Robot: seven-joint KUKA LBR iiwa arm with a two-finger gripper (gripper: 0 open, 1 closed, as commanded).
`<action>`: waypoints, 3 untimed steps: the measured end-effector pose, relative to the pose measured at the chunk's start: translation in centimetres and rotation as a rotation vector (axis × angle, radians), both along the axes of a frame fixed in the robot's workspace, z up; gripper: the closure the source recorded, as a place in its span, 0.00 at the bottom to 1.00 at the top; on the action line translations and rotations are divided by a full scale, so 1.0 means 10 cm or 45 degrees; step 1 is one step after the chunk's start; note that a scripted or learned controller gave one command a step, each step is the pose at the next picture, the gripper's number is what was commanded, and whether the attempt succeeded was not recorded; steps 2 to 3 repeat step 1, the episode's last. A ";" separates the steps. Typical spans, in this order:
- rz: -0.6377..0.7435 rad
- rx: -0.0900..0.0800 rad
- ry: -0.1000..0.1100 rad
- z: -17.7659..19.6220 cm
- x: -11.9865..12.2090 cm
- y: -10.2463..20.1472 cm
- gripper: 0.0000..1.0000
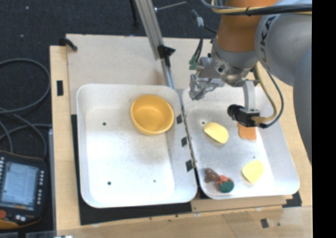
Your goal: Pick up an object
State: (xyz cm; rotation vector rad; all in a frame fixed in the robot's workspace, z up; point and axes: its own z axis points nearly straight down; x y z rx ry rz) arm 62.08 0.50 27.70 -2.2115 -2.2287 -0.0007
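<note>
My gripper (198,91) hangs over the far left corner of the right bin (273,184), close to the wall between the two bins. Nothing shows between its fingers. In the right bin lie a pale yellow rounded piece (216,132), a second yellow piece (253,171) toward the front, an orange flat piece (248,131) partly under a black fitting, and a small brown, red and green object (220,180) at the front left. A yellow bowl (152,114) stands upright in the left bin (105,179), to the gripper's left.
A slanted aluminium pole (149,22) rises from behind the bins, just left of the gripper. Cables loop around the wrist. A black fitting (242,115) on a cable hangs over the right bin. A handheld pendant (18,184) lies at the far left, off the bench.
</note>
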 end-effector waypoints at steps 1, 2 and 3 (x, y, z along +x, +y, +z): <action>-0.002 -0.002 0.003 -0.16 -0.04 0.49 1.00; -0.002 -0.002 0.003 -0.16 -0.04 0.49 1.00; -0.002 -0.002 0.003 -0.16 -0.04 0.49 1.00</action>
